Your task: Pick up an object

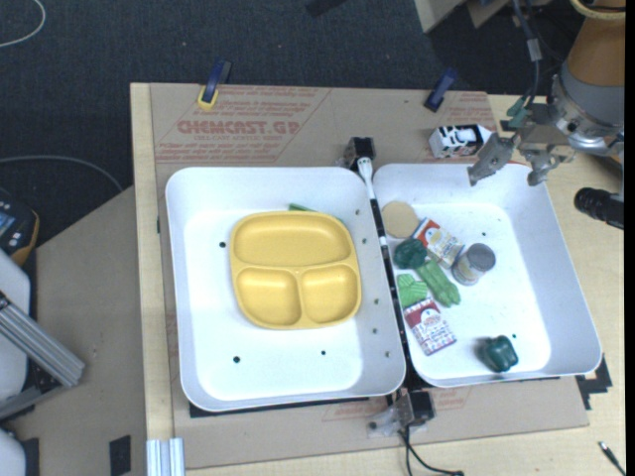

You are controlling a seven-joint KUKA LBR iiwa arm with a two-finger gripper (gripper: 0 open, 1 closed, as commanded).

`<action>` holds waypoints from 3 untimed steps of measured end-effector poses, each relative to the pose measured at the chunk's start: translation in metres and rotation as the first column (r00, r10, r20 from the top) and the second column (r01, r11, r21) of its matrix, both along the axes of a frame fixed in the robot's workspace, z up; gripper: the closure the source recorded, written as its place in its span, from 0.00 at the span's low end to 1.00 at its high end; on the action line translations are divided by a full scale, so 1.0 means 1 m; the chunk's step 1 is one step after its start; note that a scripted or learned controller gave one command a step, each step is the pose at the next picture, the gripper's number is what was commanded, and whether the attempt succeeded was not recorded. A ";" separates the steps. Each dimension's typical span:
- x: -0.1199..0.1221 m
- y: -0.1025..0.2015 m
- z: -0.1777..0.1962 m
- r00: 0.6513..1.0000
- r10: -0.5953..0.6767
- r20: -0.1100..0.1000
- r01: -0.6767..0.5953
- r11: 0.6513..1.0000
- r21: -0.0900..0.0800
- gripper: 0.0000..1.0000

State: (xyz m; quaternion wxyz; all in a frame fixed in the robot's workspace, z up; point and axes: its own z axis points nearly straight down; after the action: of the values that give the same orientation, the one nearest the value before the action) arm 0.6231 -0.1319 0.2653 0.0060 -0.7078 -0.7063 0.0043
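I count 2 white bins: left bin (198,365) w/ 1 yellow divided tray (295,268), right bin (556,296) w/ 7 items. Those are 1 tan disc (399,218), 1 metal can (477,263), 2 red-white packets (430,326), 1 dark green lump (409,256), 1 light green veg (442,284), 1 green pepper-ish thing (498,353). 2 blue clamps (211,84) on the board's far edge.

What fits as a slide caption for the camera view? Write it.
Open gripper hovers over right bin's far edge; yellow tray fills left bin.
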 end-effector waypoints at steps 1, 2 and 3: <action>0.002 0.000 0.008 1.000 0.002 0.014 -0.002 1.000 -0.002 0.00; -0.001 -0.005 -0.054 1.000 0.001 0.006 -0.001 1.000 -0.001 0.00; -0.007 -0.009 -0.100 1.000 0.002 0.009 -0.002 1.000 -0.001 0.00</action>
State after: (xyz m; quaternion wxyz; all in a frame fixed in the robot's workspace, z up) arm 0.6161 -0.1406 0.1652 0.0026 -0.7073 -0.7069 0.0017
